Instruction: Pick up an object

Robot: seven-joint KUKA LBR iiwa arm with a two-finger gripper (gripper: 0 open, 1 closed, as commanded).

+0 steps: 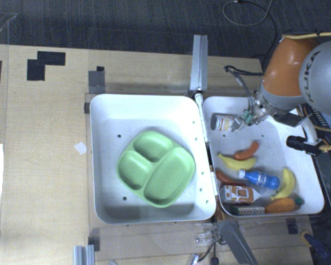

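In the right bin [314,197] lie several objects. A small silver can [223,122] rests on its side near the bin's top left corner. My gripper [247,117] hangs low just right of the can, close to its end, under the grey and orange wrist [287,70]. Below it are a red-orange sausage shape [247,150], a yellow banana [236,161], a blue bottle [262,179], a second banana [287,183], an orange carrot [281,205] and a small brown carton [236,193]. Nothing shows between the gripper's tips.
The left bin [105,148] holds a green divided plate [157,167]. A metal rail [199,65] runs between the bins at the back. A black cable [248,7] lies on the dark floor behind. The arm's body covers the right bin's top right corner.
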